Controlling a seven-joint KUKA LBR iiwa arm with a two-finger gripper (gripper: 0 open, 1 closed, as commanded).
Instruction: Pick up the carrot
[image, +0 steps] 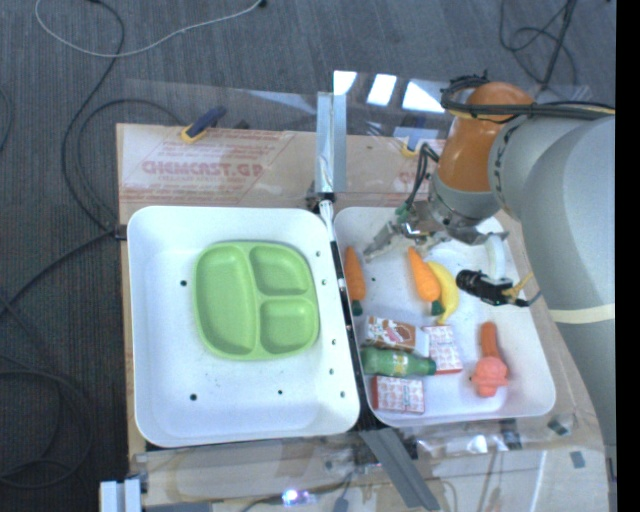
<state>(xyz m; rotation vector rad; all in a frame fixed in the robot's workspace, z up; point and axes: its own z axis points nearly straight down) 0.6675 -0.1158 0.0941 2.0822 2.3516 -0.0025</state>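
Surface (160, 150): pale board, two shallow white bins side by side on it.

Arm (560, 200): grey and bulky, comes in from the right edge and covers the right bin's far right corner. Orange band (470, 160) sits above the wrist.

Left bin (160, 330): holds one green divided plate (215, 300), three compartments, lying flat near the bin's middle.

Right bin (455, 405): crowded with small things.

Gripper (408, 242): low over the far end of the right bin, fingers spread wide apart. One pale finger (378, 243) angles out towards the bin's left wall. Nothing is clamped between the fingers.

Green bottle (398, 362): on its side in the near half of the right bin, between the packets.

Carrot (424, 272): orange and tapered, lies on the bin floor in the far half. Its upper end is just below the gripper, and whether the two touch I cannot tell.

Banana (447, 298): yellow, pressed against the carrot's right side.

Orange stick-shaped piece (353, 277): lies along the right bin's left wall, well apart from the carrot.

Red sausage-like piece (488, 338): near the right wall, with a pink lump (489, 376) just below it.

Three red-and-white packets: one (390, 332) above the bottle, one (443, 350) at its right end, one (398, 395) below it.
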